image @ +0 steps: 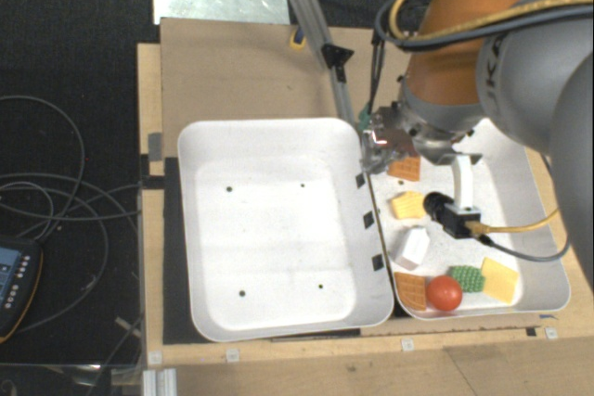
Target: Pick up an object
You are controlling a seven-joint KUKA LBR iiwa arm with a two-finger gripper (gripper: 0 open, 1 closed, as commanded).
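My gripper (383, 146) hangs under the orange wrist at the far left corner of the right bin (548, 287), close to the wall between the two bins. Just beside it lies an orange waffle-textured piece (406, 169). Nearer the front lie a yellow wedge (408, 205), a white block (413, 246), a second orange waffle piece (410, 290), a red tomato (445, 294), a green ridged piece (468, 277) and a yellow cheese slab (498, 280). The arm hides the back of this bin.
The left bin (269, 227) stands beside the right one, sharing a wall marked with black tabs. A grey pole (306, 0) slants down to the bins' far junction. A yellow cable (520, 225) and a black fitting (447, 212) hang over the right bin.
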